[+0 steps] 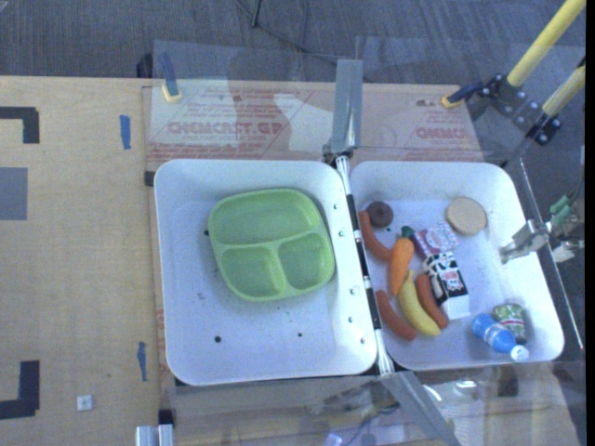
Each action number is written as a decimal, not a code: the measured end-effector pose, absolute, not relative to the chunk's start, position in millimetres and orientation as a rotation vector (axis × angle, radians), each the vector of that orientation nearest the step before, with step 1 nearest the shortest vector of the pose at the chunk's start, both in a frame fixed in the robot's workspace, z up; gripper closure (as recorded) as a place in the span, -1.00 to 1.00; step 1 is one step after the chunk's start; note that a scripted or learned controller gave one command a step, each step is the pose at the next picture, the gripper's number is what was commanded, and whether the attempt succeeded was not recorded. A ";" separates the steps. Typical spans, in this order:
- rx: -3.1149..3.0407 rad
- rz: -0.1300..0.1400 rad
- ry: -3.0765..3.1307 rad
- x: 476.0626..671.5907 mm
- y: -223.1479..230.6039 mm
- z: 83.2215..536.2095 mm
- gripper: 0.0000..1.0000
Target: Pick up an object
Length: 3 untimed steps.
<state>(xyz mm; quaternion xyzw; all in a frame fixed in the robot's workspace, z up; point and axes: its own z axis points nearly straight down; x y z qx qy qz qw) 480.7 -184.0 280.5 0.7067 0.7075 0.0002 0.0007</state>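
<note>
Objects for picking are all piled in the right bin (483,171), right half of the frame, so here's the rundown.

Upper left of that bin has a dark brown donut (378,216), and a round tan cookie (466,216) sits near the upper right. Below the donut a reddish sausage (371,239) runs along the left wall, just beside an orange carrot (401,263). Under the carrot a yellow banana (418,310) lies at a slant, with a second sausage (394,317) on its left and a third (431,301) on its right, all pretty much touching.

A pink packet (434,242) and a black-and-white carton (449,278) sit mid-bin. Both have print on them, but it's too small to read. In the lower right corner a blue bottle (498,334) lies on its side, white cap toward the corner, with a green label I can't read either.

The left bin (186,342) holds a green divided plate (225,219), three compartments, nothing in them.

Above both bins there's cardboard (232,128) under clear plastic with reddish lettering. It looks like "CHEMCRAFT"-something, repeated at the right, but don't quote me. Two yellow poles (556,28) cross the upper right corner.
</note>
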 end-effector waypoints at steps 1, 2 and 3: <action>2.219 0.002 2.218 481.3 -185.2 290.7 1.00; 2.219 0.002 2.218 481.3 -185.1 290.7 -1.00; 2.226 0.001 2.213 479.6 -199.9 359.7 -1.00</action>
